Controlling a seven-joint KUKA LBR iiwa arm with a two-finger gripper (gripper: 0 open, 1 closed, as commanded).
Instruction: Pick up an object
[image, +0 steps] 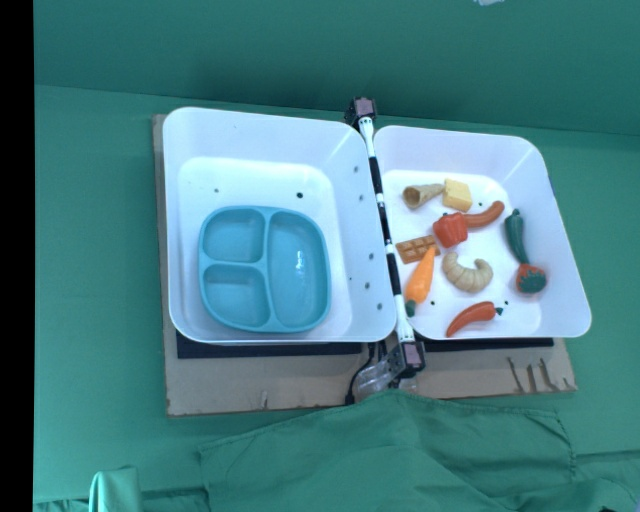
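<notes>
- While toy foods crowd the right bin (560, 235) beside the centre bar (385, 240), a clean pick looks likeliest on the red chili (473, 317), which lies apart from its neighbours, right of that bar.
- Best approach, judged here: straight down, gripping across its narrow width.
- The claw's state, and the chili's position relative to it, cannot be told.

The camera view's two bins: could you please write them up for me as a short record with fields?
left bin: holds a blue divided plate, three compartments
right bin: holds toy foods
far end: ice cream cone, yellow cheese block, sausage
middle: red pepper, waffle, croissant
by the divider: carrot
near end: chili pepper
right side: green vegetable
</notes>
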